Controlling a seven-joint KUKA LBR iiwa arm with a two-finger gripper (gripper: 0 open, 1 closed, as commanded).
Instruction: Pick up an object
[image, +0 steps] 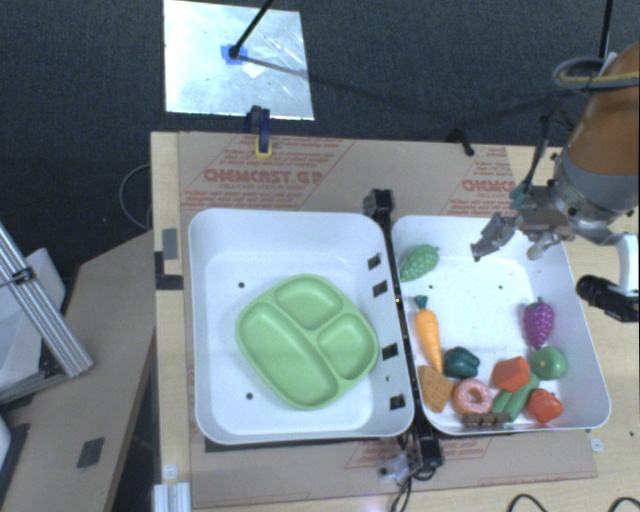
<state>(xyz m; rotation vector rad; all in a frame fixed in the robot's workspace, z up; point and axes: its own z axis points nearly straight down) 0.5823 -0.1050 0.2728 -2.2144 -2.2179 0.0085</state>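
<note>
Gripper (515, 243) hangs above the right bin's (590, 350) far edge, fingers spread apart, nothing between them; toy food lies below in that bin: carrot (429, 338), purple grapes (538, 322), doughnut (471, 397); left bin (215, 260) holds a green divided plate (306, 341).

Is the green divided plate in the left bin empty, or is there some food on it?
Empty. The green divided plate lies flat in the left bin, and its three compartments show only bare green surface.
</note>
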